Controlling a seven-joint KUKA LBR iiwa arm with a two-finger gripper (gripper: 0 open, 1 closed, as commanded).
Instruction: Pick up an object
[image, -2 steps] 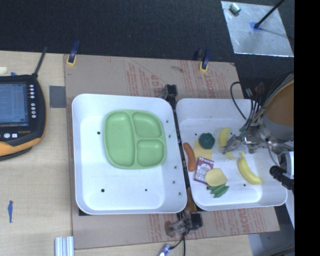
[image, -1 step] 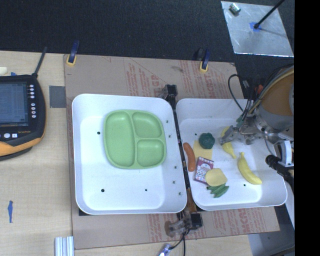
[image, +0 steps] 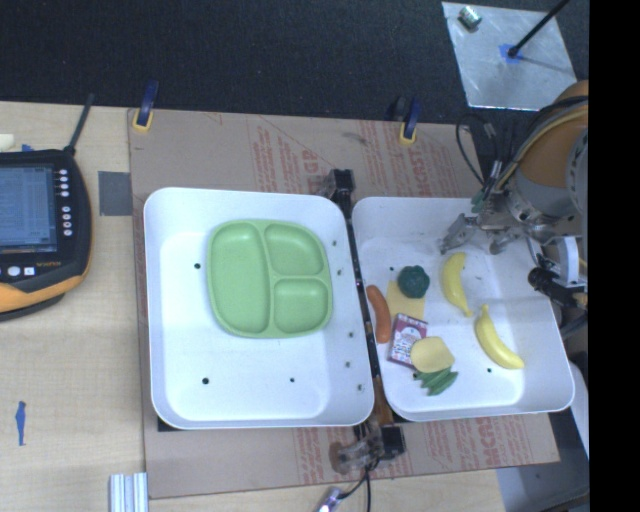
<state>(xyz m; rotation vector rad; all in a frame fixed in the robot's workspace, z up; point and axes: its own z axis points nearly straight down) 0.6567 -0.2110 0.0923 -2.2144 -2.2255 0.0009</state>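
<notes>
Camera view: two white bins side by side on the desk (image: 60, 400). The left bin (image: 180, 390) has a green divided plate (image: 268, 277) sitting in its upper middle. The right bin (image: 500, 395) holds the loose items. The arm (image: 560, 150) comes in from the right, with its claw (image: 478, 232) low over the upper part of the right bin, fingers splayed wide apart, nothing between them.

Items in the right bin: a banana (image: 455, 282) just below the claw and slightly left of it, close but apart from the fingers. A second banana (image: 497, 340) lies lower right, further from the claw. A dark green round vegetable (image: 413, 281) sits left of the first banana, lower left of the claw. An orange carrot (image: 379, 312) lies along the bin's left wall. A small red packet (image: 405, 338) is beside the carrot, with a yellow piece (image: 432, 354) touching its right side and a green pod (image: 437, 380) just below that. These last ones are well apart from the claw.

A tablet-like controller (image: 35, 230) rests on the desk at far left.
</notes>
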